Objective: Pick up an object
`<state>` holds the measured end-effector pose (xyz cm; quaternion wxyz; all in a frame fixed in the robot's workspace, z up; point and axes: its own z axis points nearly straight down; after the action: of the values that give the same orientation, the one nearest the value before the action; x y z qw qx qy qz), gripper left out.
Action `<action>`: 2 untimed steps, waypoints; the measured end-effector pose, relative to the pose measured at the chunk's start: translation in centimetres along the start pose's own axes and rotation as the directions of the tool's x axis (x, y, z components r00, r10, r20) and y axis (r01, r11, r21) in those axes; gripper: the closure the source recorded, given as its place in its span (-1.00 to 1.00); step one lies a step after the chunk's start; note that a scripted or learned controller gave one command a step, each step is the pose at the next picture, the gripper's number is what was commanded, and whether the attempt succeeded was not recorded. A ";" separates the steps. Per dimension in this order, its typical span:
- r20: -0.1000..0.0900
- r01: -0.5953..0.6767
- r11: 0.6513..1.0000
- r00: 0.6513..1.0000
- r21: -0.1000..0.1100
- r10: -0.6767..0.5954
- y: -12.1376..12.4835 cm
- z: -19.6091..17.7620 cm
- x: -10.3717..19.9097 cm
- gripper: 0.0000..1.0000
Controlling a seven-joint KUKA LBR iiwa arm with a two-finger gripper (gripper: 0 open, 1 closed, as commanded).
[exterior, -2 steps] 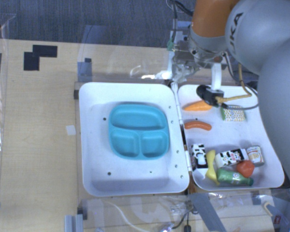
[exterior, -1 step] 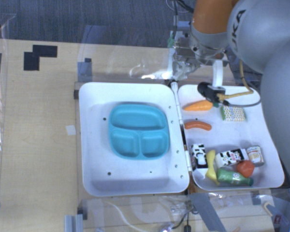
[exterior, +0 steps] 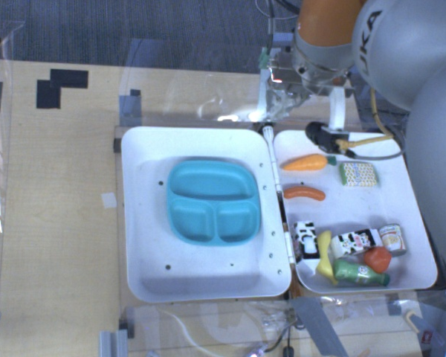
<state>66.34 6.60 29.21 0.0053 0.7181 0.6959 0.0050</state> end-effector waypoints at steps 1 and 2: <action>0.000 0.006 1.000 1.000 -0.004 -0.006 0.1 -1.1 0.1 1.00; -0.001 0.038 0.999 0.999 0.009 -0.038 0.6 -1.0 1.7 1.00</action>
<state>66.96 8.33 30.19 0.0017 0.7048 0.7094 0.0019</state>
